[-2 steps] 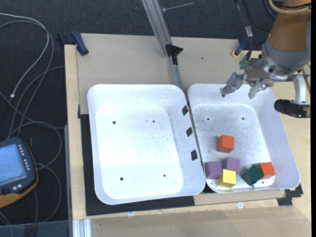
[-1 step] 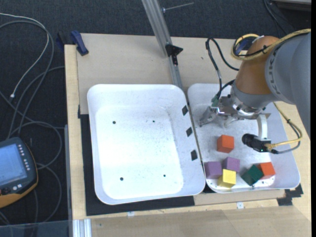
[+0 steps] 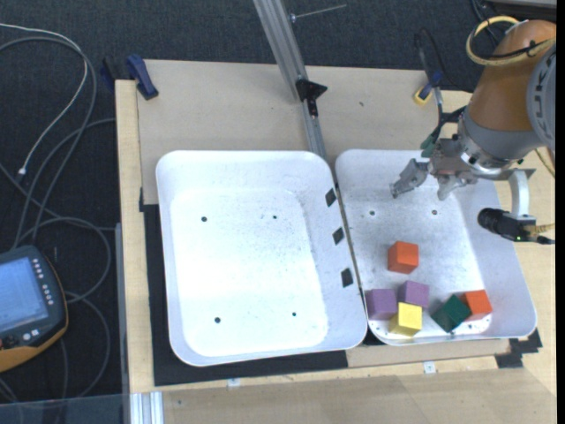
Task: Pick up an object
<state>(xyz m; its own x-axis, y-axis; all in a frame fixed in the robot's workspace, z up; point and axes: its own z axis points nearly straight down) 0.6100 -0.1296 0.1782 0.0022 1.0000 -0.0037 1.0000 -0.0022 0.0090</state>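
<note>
From above, the gripper (image 3: 426, 180) hangs over the far part of the right bin (image 3: 503, 263), fingers spread with nothing between them. The orange cube (image 3: 403, 256) sits nearer the camera than the gripper, well apart from it, edges turned slightly off the bin's walls; being a cube, it has no long axis. Along the bin's near rim lie two purple cubes (image 3: 381, 303), a yellow cube (image 3: 410, 316), a green block (image 3: 454, 311) and another orange block (image 3: 478, 302).

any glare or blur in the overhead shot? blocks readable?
Camera view: even, soft light; white bins bright but not blown out, speckle still visible. Blocks cast only short shadows; orange block is crisp, colours distinct. Gripper looks slightly soft. Mild slant in perspective, no strong glare.
</note>
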